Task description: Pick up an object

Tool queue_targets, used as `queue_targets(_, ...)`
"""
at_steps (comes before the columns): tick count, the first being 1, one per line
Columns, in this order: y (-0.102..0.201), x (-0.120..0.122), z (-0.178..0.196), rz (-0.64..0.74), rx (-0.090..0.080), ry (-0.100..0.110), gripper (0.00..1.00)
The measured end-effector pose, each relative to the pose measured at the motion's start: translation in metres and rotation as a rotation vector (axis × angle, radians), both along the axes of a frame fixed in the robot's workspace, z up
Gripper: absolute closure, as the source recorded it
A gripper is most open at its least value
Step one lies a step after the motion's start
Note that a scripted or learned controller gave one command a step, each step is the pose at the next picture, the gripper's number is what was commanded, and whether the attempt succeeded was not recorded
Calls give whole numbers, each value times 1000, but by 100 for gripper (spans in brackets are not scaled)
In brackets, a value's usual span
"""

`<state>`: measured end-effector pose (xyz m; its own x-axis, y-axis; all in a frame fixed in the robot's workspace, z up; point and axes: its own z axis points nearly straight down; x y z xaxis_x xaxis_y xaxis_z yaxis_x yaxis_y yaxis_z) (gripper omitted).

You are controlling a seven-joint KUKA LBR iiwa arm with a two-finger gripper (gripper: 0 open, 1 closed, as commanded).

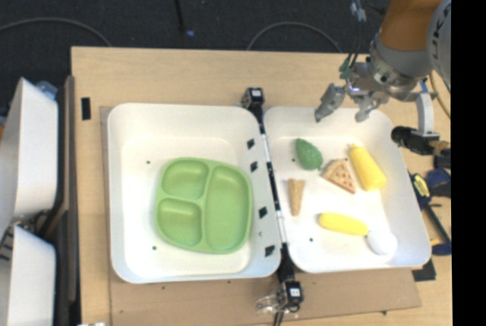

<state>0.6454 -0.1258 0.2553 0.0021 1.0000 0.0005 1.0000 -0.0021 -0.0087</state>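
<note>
My gripper point(345, 109) hangs open over the back edge of the right bin point(402, 248), its two grey fingers spread with nothing between them. Below it in that bin lie a dark green lump point(308, 154), a pizza slice point(341, 175), a yellow corn cob point(367, 167), a tan cone point(295, 195), a yellow banana-like piece point(343, 223) and a white egg-like piece point(380, 243). The green lump is the nearest, a little in front of the fingers.
The left bin point(129, 241) holds a light green divided plate point(204, 204). A black divider with clips point(265, 172) runs between the bins. White boxes point(30, 165) stand at the far left, and cables and tools point(429, 165) lie at the bench's right edge.
</note>
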Motion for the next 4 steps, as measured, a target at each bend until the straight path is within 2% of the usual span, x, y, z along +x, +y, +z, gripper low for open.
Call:
queue_targets(1,0,2,6,2,-2,-10,0)
queue_targets(2,3,0,-56,2,-2,-6,0)
queue_targets(4,6,7,-155,3,-2,-6,0)
